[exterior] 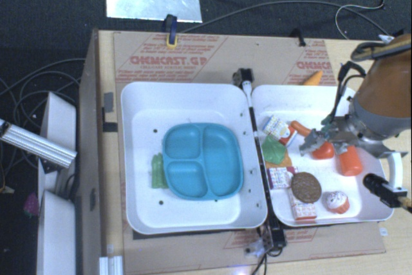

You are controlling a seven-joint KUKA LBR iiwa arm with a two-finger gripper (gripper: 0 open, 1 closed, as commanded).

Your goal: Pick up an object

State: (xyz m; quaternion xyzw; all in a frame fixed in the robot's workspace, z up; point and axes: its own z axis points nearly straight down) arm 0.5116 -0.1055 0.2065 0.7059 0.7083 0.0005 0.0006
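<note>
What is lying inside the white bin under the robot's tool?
The right bin holds a brown disc, green piece, orange cup, red item by the tool, and small packets. The arm covers the far right corner.

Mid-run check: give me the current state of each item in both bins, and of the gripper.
gripper: low in the right bin, beside the red piece.
red piece: lying free on the bin floor.
orange cup: lying in the right bin.
brown disc: flat.
blue divided plate: flat in the left bin, right side up.
green piece: against the plate's left edge.
</note>
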